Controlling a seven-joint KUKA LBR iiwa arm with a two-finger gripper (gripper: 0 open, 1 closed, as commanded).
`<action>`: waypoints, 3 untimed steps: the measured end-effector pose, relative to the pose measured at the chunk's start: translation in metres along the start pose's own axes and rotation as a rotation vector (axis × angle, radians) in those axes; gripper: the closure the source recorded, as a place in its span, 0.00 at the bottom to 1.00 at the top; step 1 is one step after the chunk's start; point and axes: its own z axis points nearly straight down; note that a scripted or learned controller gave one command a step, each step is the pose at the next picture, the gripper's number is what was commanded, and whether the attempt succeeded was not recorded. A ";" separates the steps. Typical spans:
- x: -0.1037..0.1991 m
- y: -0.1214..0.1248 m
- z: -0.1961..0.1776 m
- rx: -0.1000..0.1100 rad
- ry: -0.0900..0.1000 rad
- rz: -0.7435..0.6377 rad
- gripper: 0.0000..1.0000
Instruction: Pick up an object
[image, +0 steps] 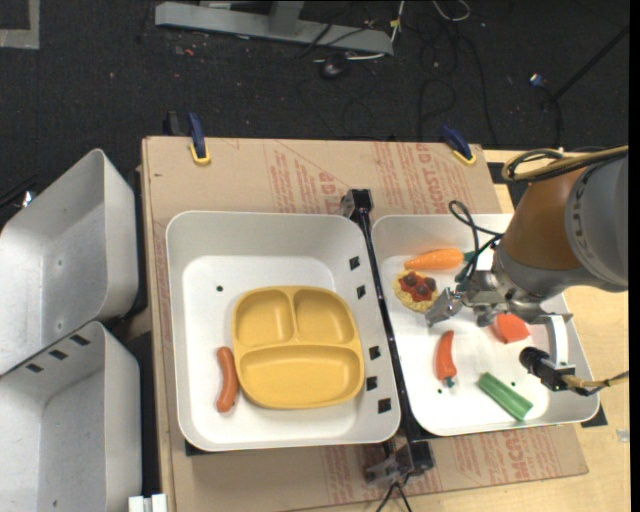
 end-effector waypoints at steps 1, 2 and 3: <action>0.000 0.001 -0.012 -0.004 -0.001 0.001 1.00; -0.004 0.005 -0.056 -0.009 -0.003 -0.002 1.00; -0.013 0.007 -0.102 -0.010 -0.004 -0.001 1.00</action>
